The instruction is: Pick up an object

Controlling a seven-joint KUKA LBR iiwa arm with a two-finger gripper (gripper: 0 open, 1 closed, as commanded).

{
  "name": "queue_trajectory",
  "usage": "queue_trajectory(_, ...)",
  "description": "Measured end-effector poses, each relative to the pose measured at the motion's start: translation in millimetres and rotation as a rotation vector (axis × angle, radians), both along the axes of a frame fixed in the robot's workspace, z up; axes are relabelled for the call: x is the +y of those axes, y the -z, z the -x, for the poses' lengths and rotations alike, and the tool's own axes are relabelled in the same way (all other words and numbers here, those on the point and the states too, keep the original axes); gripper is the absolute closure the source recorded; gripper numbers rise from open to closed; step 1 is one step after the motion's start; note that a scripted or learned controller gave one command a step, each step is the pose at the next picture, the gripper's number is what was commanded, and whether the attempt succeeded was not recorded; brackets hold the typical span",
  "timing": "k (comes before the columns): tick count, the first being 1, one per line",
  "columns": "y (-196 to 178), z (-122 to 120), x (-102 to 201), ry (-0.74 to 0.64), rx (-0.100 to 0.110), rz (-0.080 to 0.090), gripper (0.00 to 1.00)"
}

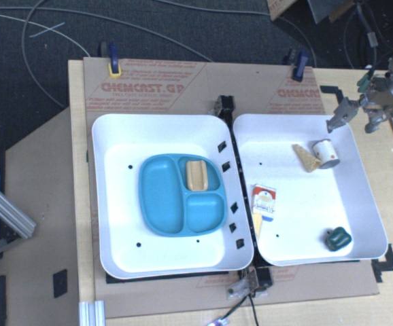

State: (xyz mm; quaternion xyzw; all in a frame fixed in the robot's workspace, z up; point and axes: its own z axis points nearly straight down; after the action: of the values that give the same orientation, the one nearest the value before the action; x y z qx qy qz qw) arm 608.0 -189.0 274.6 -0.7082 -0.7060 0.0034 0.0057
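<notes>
The right bin (pixel 360 182) holds a tan wedge (pixel 307 157) touching a small white can (pixel 327 153) near its far side. A red, white and blue packet (pixel 264 202) lies by the bin's left wall, and a dark green lump (pixel 338 238) sits in the near right corner. My gripper (pixel 355 120) hangs over the bin's far right corner, up and to the right of the can. Its fingers (pixel 337 118) stand open with nothing between them.
In the left bin (pixel 115 182), a blue divided plate (pixel 162 195) carries a tan block (pixel 196 175) in its far right compartment. Black clips (pixel 226 175) run along the seam between the bins. Cables lie on the dark floor beyond the bench.
</notes>
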Motion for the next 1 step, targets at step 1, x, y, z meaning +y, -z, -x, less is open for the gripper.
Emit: queue_trajectory(1,-7.5,-2.1,0.7,-0.004,-0.013,0.003,0.00)
